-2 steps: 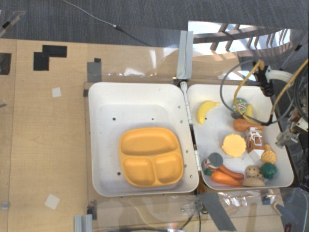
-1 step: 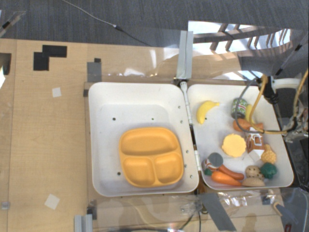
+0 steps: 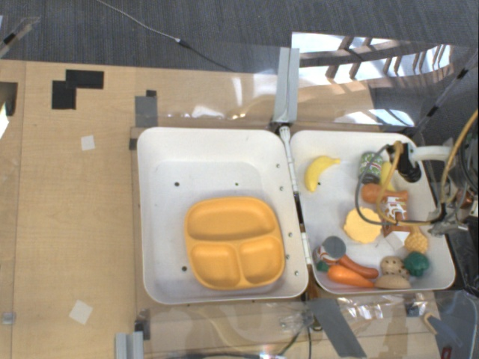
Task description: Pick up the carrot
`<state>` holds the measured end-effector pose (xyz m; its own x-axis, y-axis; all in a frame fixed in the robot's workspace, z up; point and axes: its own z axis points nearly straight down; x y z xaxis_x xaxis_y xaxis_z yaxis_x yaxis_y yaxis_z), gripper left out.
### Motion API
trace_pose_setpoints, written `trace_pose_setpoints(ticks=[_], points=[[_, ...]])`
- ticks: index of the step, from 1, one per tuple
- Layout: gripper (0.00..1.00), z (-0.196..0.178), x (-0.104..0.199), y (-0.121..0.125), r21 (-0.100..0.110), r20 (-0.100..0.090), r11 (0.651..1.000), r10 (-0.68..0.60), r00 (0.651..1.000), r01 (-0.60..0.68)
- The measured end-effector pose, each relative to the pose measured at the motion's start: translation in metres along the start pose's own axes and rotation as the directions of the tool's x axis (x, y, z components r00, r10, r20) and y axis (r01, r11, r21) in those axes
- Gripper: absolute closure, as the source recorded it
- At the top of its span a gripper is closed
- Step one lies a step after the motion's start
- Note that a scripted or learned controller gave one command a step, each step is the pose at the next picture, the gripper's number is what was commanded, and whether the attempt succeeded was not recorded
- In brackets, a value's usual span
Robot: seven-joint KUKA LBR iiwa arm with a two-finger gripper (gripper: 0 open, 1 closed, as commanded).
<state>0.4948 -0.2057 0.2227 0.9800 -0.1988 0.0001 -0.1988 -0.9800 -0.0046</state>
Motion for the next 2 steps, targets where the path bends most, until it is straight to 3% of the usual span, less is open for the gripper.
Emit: trace_pose_setpoints(ticks=[1, 2], points=[[1.0, 0.017, 0.025, -0.006, 0.001, -0.006, 1.0, -0.001, 1.0, 0.001], [1.0, 0.087, 0.003, -0.001, -0.001, 0.003, 1.0, 0.002, 1.0, -0.001]])
